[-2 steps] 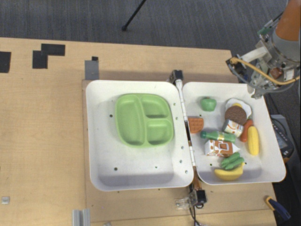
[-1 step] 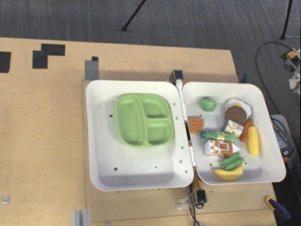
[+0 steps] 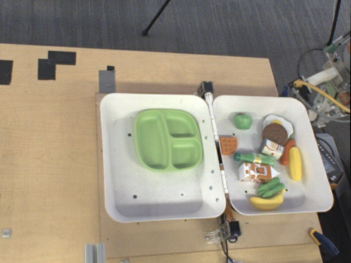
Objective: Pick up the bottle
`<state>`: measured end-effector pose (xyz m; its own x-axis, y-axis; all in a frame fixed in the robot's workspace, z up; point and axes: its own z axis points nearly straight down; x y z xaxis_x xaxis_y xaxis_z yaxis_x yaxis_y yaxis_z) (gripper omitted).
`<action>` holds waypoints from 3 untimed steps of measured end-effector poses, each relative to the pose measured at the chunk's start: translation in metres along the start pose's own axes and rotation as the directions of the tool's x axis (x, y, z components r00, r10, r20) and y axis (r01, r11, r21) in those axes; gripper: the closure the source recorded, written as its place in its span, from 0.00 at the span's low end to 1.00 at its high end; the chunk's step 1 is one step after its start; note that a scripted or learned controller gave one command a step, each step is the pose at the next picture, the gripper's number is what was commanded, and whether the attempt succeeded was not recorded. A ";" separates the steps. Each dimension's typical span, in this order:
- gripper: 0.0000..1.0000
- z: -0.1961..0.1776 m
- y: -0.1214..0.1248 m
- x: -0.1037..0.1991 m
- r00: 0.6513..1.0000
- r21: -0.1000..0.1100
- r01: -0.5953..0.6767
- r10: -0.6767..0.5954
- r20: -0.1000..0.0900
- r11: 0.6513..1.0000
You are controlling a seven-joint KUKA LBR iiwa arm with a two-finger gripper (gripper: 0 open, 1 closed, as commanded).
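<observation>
A green bottle (image 3: 254, 158) lies flat in the right bin (image 3: 312, 147), crowded by toy food; neighbours could be grabbed instead. The gripper's state cannot be told.

We take this for a robotics lab: a pale wooden bench (image 3: 49, 163) bearing two shallow white plastic bins (image 3: 118, 201) stands on grey carpet (image 3: 82, 10), with loose cables (image 3: 318, 92) alongside.

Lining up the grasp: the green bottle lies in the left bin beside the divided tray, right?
Not quite. The camera view shows the bottle lying in the right bin, among the toy food, next to a waffle. The tray sits in the left bin.
</observation>
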<state>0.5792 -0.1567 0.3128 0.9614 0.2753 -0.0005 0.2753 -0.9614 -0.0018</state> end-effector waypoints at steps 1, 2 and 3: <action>1.00 0.030 -0.066 -0.015 0.979 0.000 0.203 -0.203 0.000 0.979; 1.00 0.020 -0.066 -0.014 0.978 0.000 0.206 -0.206 -0.001 0.978; 1.00 -0.026 0.013 -0.063 0.830 -0.005 0.558 -0.558 0.000 0.830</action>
<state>0.5225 -0.1863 0.3389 0.6442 0.7649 0.0007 0.7649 -0.6442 0.0028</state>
